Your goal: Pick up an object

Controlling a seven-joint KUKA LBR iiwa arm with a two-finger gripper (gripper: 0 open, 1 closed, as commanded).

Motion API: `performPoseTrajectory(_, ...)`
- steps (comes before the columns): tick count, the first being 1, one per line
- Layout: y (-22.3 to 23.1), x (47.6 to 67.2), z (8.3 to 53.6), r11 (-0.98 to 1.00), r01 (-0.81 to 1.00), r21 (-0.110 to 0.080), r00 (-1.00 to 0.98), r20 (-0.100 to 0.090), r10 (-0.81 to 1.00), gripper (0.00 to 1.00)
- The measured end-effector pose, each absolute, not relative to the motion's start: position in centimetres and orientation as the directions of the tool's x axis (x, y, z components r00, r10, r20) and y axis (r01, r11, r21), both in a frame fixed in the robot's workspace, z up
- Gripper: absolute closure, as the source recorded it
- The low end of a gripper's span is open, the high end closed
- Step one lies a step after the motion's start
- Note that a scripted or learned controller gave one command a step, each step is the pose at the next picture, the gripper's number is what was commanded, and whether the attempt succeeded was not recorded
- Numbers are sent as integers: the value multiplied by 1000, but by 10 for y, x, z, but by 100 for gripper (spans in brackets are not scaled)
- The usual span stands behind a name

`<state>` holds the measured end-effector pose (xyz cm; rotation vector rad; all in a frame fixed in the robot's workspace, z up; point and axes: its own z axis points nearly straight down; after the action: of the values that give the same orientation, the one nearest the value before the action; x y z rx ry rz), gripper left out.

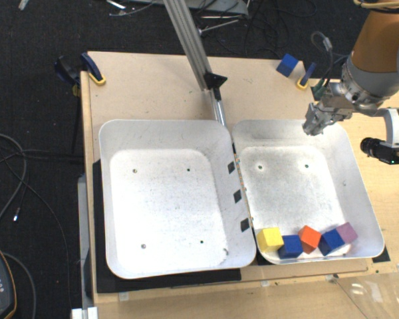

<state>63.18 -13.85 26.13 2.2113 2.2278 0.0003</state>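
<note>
Hovering my gripper (grip state unclear) over the right bin's far rim, blocks clustered at near edge

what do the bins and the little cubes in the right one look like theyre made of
The two bins look like thin moulded white plastic: rounded corners, a raised rim and a scuffed, speckled matte floor. The cubes in the right bin's near corner, yellow, blue, orange and purple, have flat saturated colour with little shine; that suggests painted wood or foam, but the look leaves it open.

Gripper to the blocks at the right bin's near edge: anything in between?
Nothing: bare bin floor separates the gripper from the blocks, per the camera view.
</note>
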Motion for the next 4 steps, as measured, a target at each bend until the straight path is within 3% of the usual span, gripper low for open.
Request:
performPoseTrajectory(1, -73, 656, 193, 9, 1000, -5, -9, 3, 1000, 100)
performPoseTrajectory(2, -128, 664, 125, -5, 1000, -6, 5, -2, 1000, 100)
performPoseTrajectory(3, -183, 656, 93, -6, 1000, -3, 6, -3, 1000, 100)
performPoseTrajectory(4, -98, 573, 206, 7, 1000, 5, -7, 2, 1000, 100)
